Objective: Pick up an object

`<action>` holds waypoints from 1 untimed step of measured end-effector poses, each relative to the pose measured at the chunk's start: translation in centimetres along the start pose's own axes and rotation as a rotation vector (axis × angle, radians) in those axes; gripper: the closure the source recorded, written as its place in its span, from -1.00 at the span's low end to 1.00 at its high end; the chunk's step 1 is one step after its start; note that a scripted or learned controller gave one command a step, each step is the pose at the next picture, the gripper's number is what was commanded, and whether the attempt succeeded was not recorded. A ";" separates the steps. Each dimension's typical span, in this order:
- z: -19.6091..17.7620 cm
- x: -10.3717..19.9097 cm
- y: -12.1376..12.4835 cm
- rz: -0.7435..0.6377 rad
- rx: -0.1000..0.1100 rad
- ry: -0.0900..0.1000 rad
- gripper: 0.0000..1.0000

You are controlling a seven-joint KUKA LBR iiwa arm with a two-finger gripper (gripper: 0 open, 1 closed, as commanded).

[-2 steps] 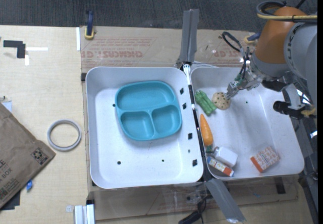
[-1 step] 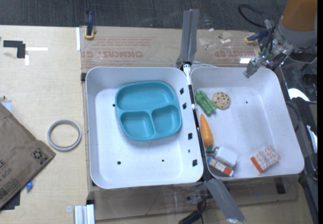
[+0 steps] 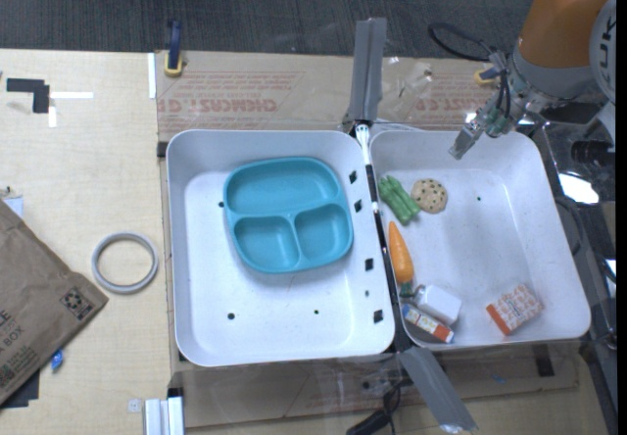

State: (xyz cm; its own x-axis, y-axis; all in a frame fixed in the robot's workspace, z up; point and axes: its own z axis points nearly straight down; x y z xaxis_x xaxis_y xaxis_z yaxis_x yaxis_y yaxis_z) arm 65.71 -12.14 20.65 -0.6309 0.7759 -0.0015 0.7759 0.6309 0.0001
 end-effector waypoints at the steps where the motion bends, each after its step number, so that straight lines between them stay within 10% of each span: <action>1: 1.5 8.8 -4.2 0.300 0.002 0.002 1.00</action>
State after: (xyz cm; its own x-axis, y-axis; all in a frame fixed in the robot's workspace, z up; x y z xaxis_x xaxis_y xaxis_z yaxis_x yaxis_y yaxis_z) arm 56.89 -8.02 19.12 -0.3737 0.9276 -0.0002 0.9276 0.3737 -0.0014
